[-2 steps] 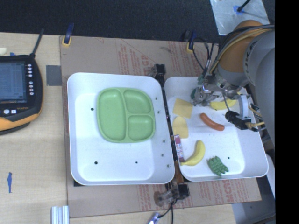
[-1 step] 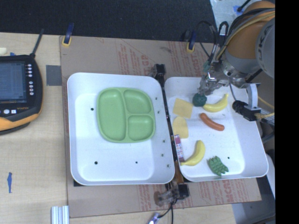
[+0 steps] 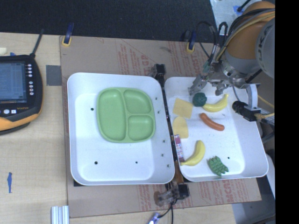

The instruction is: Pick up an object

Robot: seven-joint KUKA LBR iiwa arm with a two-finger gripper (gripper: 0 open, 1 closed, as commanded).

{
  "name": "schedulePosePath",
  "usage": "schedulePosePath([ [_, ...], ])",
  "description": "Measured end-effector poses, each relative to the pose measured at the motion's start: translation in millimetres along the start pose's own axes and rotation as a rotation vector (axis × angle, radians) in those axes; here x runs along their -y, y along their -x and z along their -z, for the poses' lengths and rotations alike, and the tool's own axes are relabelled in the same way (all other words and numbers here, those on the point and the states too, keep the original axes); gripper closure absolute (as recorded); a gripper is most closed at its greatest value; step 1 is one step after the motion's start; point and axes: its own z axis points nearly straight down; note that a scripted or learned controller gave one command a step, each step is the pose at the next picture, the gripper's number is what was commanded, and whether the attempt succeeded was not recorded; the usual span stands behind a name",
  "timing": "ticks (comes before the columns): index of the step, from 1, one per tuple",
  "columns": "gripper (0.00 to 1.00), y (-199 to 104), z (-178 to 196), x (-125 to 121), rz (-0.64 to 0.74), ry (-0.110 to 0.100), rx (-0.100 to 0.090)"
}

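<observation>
- Red printed lettering is running along the edges of the brown cardboard sheet (image 3: 117, 50) under both bins, but it is too small and faint to read.
- A handheld control pendant (image 3: 16, 94) with a lit screen is lying at the left of the bench; its screen text is not legible.
- The left bin (image 3: 79, 167) is holding a green divided plate (image 3: 125, 114), which is lying flat in the bin's upper half with its three compartments showing nothing inside.
- The right bin (image 3: 254, 139) is holding the loose pieces: a dark green round object (image 3: 199, 99), a yellow banana (image 3: 217, 104) just right of it, a yellow wedge (image 3: 183, 107), a second pale yellow piece (image 3: 181, 127) below that, a red sausage (image 3: 211, 122), another banana (image 3: 195, 154) near the front, and a green leafy piece (image 3: 217, 165) at the front right.
- The gripper (image 3: 210, 84) is hanging over the back of the right bin, just above the dark green round object and the upper banana; its fingers are spreading apart with nothing between them.
</observation>
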Motion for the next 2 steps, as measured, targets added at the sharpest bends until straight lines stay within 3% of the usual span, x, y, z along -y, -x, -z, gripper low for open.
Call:
schedulePosePath([
  [1, 0.0, 21, -79, 3, 0.0, 0.006, 0.003],
  [2, 0.0, 1, -94, -17, 0.0, 0.001, 0.001],
])
